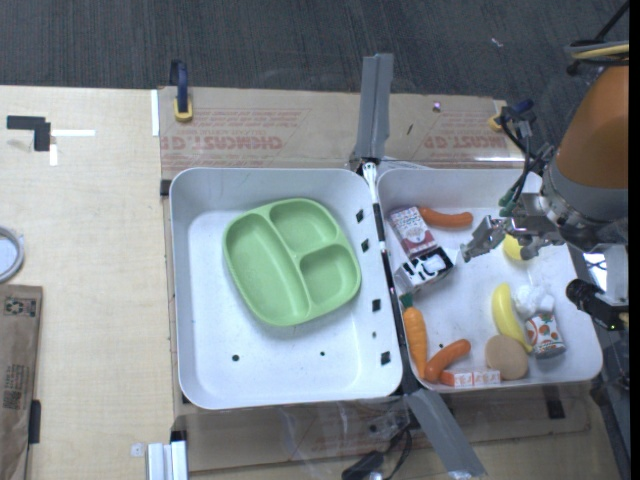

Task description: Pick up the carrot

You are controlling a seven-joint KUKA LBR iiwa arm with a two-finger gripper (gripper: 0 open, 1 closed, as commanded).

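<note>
**Carrot lies down-left of the fingers, not under them**

Near edge of the right bin [585, 368]: a label card [470, 378], then a short orange piece [447, 355] angled up to the right. Just beside it, against the bin's left wall, is the carrot [415, 335], long axis running near-to-far. Which of the two orange pieces is the target is a judgement call; the wall-side one reads most like a carrot.

Further right: brown round item [506, 357], small carton [544, 334], banana [505, 311].

Mid bin: black-and-white packet [428, 267], red-and-white packet [408, 229].

Gripper [483, 240] hovers further back, above and right of the carrot, well apart from it. Fingers look slightly spread and hold nothing.

Far side: a sausage-like orange piece [446, 218].

Green divided plate [291, 259] sits in the left bin [195, 298].

Judgement: next move needs travel toward the near-left corner, closing across the carrot's short axis. The wall leaves little clearance.
</note>
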